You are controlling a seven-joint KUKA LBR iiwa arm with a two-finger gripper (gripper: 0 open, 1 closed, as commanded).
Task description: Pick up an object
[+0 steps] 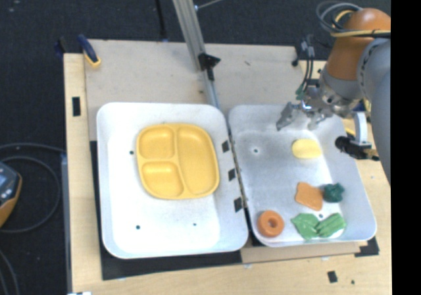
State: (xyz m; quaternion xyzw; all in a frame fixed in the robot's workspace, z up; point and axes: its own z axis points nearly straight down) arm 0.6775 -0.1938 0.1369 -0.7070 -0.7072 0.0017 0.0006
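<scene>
Yellow lemon-shaped toy (306, 149): just below gripper, in right bin (263, 175), untouched.
Gripper (300, 118): fingers spread apart, nothing between, above toy.

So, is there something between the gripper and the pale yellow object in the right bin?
Nothing visible. The gripper hangs just above-left of the pale yellow object, with bare bin floor between them.

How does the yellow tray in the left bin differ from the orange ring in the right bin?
The yellow tray is far bigger than the orange ring. The tray is squarish with three compartments; the ring is round with a hole in the middle. The tray lies alone near the middle of the left bin; the ring sits at the near edge of the right bin, beside green pieces. Both lie flat.
</scene>
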